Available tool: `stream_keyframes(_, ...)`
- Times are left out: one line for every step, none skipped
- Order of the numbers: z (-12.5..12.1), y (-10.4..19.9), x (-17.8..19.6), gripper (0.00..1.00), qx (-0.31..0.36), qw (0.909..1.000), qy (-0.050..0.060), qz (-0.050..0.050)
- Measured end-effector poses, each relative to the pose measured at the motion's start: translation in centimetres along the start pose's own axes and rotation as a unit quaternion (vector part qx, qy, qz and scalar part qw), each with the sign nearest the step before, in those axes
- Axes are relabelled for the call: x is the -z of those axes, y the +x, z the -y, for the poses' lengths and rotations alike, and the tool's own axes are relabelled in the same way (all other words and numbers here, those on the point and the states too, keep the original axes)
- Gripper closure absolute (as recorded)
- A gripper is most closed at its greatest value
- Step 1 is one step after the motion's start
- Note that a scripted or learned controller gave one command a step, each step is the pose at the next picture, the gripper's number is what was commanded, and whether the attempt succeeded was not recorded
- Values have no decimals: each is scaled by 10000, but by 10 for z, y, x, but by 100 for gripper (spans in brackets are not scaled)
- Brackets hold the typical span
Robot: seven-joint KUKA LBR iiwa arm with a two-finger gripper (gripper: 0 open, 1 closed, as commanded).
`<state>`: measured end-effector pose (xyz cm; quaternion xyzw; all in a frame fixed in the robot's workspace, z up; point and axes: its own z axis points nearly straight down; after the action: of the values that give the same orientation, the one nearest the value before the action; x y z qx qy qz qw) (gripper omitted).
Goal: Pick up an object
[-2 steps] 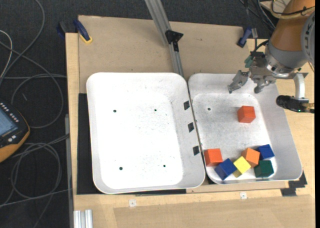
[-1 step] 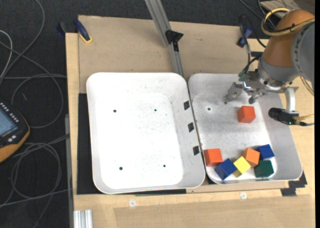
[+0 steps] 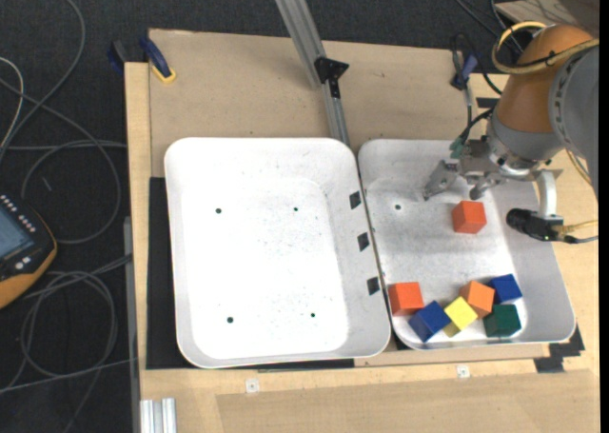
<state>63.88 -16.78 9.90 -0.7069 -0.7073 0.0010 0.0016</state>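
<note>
In the right bin [image 3: 419,231], an orange-red cube [image 3: 468,217] lies alone near the middle. My gripper [image 3: 455,186] hangs just behind and above it, and its fingers are spread open with nothing between them. The cube sits just in front of the right fingertip; I cannot tell whether they touch. Along the bin's front edge lie several more blocks: an orange one [image 3: 406,296], a blue one [image 3: 428,319], a yellow one [image 3: 461,312], another orange one [image 3: 481,296], a second blue one [image 3: 505,286] and a green one [image 3: 502,320].
The left bin [image 3: 190,231] stands beside the right one, with small black clips [image 3: 363,241] along the shared rim. A slanted metal pole [image 3: 304,31] rises behind the bins. Cables lie on the floor at the left.
</note>
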Motion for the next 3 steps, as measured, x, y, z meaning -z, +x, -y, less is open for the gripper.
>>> stream_keyframes(-1, 0, 13, 100, 0, 10000, -25, 1)
stream_keyframes(-4, 4, 58, 100, 3, 10000, -51, 10)
stream_keyframes(-15, 6, 108, 100, 7, 10000, -56, 12)
